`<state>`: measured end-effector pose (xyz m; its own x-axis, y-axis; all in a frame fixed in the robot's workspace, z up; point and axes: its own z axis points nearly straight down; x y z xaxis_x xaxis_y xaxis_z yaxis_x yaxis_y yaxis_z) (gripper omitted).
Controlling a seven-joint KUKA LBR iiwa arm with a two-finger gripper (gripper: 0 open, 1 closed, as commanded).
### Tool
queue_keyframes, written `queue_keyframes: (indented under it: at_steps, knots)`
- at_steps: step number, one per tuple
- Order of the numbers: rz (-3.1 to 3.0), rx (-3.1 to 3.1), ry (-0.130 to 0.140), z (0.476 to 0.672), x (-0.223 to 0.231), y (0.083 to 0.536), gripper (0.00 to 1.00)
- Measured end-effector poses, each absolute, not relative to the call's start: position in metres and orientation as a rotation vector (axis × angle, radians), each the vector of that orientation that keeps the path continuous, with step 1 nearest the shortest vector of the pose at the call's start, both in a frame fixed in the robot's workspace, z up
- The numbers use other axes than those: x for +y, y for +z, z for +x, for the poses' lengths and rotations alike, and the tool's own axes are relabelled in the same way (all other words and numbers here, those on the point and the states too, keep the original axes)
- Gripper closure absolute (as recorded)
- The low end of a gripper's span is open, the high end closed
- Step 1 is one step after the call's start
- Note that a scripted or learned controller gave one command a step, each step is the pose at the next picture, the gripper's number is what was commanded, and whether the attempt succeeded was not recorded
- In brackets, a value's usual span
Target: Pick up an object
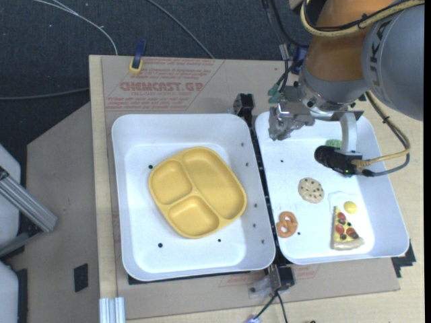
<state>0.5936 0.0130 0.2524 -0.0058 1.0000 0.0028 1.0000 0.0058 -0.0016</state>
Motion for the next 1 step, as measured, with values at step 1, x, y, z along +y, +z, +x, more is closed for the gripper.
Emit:
queue_keyframes:
  at_steps: [1]
  knots:
    - [-2.212,-2.226,0.0,0.5791,0.0668,0.251,1.0]
